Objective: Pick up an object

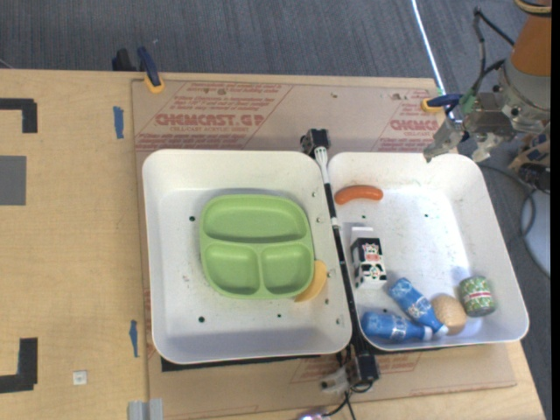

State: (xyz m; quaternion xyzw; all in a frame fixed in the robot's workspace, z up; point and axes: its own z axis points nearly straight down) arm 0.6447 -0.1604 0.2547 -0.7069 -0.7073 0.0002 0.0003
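Approach step: the gripper [455, 138] hovers above the right bin's [500, 234] far rim; whether its jaws are spread cannot be told. The orange sausage [359, 194] lies nearest inside, requiring descent toward it.

1. Green divided plate [257, 255], yellow banana [313, 282].
2. Orange sausage [359, 194].
3. Black-white patterned carton [370, 262].
4. Two blue bottles [404, 311].
5. Green-speckled ball [478, 295], tan egg [449, 312].
6. White bins [166, 234].

I note both white bins [175, 261] look smooth glossy plastic; the green divided plate [257, 245] reads matt plastic; the bench [61, 261] appears pale wood.
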